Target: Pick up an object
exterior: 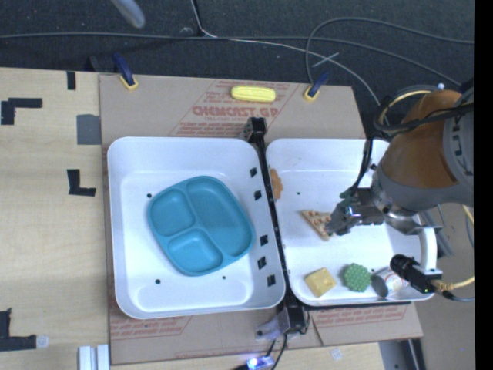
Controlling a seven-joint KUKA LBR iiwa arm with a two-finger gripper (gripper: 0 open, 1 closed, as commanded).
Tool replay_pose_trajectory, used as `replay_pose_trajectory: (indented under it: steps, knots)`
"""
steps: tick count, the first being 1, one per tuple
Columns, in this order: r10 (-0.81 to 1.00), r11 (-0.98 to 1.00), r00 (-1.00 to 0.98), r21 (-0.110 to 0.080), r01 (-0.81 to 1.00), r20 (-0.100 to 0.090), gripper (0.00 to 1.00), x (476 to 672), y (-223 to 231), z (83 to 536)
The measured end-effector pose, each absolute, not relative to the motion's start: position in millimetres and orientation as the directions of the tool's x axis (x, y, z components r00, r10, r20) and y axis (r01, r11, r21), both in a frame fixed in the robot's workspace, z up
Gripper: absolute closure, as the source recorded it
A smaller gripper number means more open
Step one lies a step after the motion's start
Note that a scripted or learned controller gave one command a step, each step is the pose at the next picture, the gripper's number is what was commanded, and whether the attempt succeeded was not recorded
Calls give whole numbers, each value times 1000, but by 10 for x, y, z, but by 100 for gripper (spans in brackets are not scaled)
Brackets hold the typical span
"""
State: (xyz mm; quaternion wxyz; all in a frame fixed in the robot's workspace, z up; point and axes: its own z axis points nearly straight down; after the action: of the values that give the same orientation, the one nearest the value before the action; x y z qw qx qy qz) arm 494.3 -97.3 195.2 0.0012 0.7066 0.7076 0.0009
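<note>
So the arm comes in from the right side of the frame and the gripper (339,223) is sitting low in the right bin (323,154), right at the tan wedge-shaped piece (313,219) (looks like a toy pizza slice or a cracker, too small to say). The tip overlaps the wedge's right end, but I honestly can't tell how wide the tool is spread or whether anything is actually pinched in it, it's just a dark blob from this angle.

Other candidates along the bottom of the right bin: a yellow block (319,281), a green bumpy ball (356,277) just beside it, and a greyish thing (383,284) further right near the rim. There's also a small orange bit (274,183) tucked against the divider. The left bin holds a blue divided plate (200,223), and a yellow corn-like toy (253,94) lies outside on the cardboard up top.

My take: the wedge is the target here. It's flat and thin, so the grab needs to go right down to the bin floor and close across the narrow width, not the long axis. Lift slowly and straight, flat things slip out easily. If it misses, the yellow block seems the easier grab
</note>
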Motion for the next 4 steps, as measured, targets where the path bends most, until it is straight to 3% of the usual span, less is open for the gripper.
replay_pose_trajectory:
  steps: [1, 2, 4]
  knots:
    - [1000, 1, -1, 4, 1000, -1, 100, 5029, -1042, 2490]
    - [1000, 5, -5, -2, 1000, 1, 100, 5161, -528, 2339]
    - [1000, 6, -6, -1, 1000, 1, 100, 5475, 488, 2447]
